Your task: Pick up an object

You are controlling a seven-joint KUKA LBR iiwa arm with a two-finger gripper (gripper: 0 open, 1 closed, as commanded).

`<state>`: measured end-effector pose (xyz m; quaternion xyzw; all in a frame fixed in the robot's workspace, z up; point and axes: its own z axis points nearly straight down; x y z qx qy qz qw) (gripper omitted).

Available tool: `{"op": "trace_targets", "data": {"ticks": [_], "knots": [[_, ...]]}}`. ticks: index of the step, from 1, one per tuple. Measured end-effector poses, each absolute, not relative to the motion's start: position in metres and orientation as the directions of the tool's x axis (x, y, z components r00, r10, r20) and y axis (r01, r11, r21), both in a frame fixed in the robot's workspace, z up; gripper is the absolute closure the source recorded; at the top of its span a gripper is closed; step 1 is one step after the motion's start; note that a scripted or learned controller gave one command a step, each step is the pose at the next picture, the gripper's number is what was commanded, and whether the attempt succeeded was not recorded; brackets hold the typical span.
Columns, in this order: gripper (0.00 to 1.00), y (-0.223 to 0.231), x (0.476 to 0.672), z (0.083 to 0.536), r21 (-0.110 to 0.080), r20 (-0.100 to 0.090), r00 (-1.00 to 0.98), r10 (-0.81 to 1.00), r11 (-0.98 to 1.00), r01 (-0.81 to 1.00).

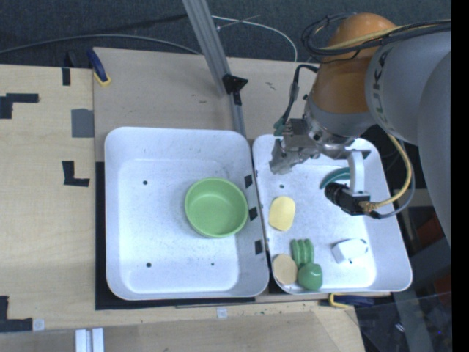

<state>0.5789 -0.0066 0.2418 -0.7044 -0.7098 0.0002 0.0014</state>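
My gripper (282, 160) hangs over the upper left part of the right bin (388, 251), and no object shows between its fingers. Just below it a pale yellow rounded object (282, 213) lies on the bin floor. Nearer the front edge lie a tan disc (284, 269), a green ridged object (302, 251) and a green ball-shaped piece (311, 276). A white object (349, 251) rests at the bin's right. A teal curved piece (335, 177) sits partly behind the arm's black fitting.
The left bin (139, 196) holds a green bowl (215, 207) right of its middle. A grey pole (209, 39) slants down to the rim between the bins. Cables loop around the orange wrist (352, 57).
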Motion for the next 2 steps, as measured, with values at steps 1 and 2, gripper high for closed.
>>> {"op": "trace_targets", "data": {"ticks": [1,2], "knots": [[1.0,0.049,0.588,0.247,-0.001,0.002,-0.008,1.0,0.008,1.0],[1.0,0.097,0.598,0.23,-0.003,0.0,-0.006,1.0,0.006,1.0]]}}
